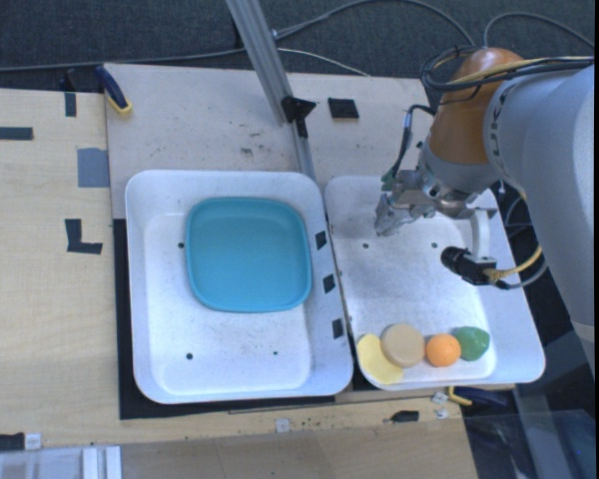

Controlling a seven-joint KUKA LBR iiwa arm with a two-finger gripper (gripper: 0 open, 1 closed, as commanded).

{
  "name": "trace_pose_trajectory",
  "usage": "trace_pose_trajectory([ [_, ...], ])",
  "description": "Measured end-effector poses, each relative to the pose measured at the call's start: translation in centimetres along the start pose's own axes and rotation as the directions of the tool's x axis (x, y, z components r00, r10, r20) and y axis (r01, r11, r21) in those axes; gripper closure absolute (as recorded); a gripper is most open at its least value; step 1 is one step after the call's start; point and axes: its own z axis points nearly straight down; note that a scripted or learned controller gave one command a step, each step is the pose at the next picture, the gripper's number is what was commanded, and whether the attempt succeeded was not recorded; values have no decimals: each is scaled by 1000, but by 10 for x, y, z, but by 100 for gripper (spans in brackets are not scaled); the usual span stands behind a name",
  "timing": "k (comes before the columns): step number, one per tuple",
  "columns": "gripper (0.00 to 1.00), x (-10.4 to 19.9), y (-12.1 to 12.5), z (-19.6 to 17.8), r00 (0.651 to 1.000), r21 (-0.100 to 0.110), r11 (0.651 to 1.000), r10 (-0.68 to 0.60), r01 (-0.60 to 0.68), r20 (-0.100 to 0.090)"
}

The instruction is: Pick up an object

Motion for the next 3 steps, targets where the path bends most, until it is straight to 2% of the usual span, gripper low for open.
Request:
trace_pose_trajectory([
  [2,100,10,14,-103,1000,-2,1000,-1,1,0],
  [3,100,71,9,-97,1000,3,1000,-4,4,-1],
])
